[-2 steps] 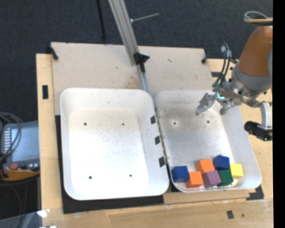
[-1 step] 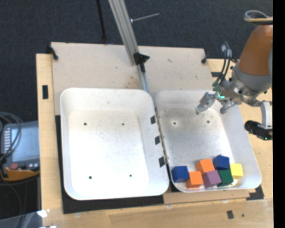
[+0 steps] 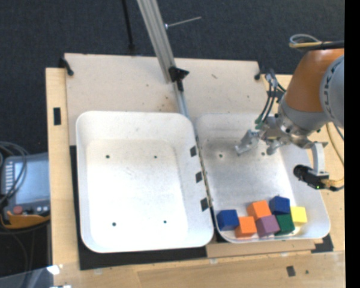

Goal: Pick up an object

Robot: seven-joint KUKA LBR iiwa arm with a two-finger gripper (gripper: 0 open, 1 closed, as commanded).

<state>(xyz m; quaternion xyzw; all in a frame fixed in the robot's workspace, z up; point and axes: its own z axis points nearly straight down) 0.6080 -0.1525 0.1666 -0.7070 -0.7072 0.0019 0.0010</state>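
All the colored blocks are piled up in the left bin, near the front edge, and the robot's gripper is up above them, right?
Not quite. The colored blocks are piled in the right bin, not the left bin. The camera view shows them clustered near that bin's front edge, with the gripper farther back over the same bin, apart from the blocks.

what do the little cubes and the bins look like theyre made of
Cubes: probably painted wood or hard plastic; solid matte colours, crisp edges, no glare. Bins, such as the right bin: likely thin moulded white plastic; rounded corners, shallow raised rim, faintly speckled matte surface.
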